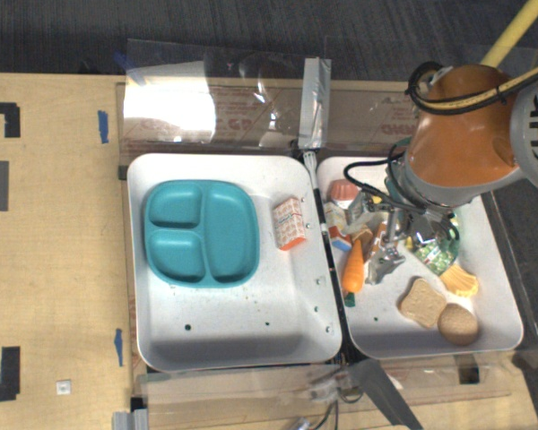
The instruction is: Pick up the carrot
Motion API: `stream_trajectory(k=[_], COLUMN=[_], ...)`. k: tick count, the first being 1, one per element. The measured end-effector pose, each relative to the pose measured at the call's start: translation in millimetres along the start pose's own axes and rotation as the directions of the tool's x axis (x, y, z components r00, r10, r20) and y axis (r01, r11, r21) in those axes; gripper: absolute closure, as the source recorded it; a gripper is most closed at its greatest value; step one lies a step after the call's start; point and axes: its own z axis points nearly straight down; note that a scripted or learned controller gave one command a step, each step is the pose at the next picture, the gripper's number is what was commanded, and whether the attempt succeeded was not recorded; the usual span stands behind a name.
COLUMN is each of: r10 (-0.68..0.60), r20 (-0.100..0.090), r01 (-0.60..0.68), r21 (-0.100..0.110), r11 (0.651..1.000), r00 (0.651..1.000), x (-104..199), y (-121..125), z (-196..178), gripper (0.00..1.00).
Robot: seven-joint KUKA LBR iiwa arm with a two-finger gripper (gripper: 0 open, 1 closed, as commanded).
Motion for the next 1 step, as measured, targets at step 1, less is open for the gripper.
stream_trajectory(k=[1], r10=[-0.026], r20=[-0.003], r01=[0.026], r21=[0.000], r11=[1.000], r00=[1.000], x=[54.3], y=[-23.7], z=[-0.5], gripper=[0.00])
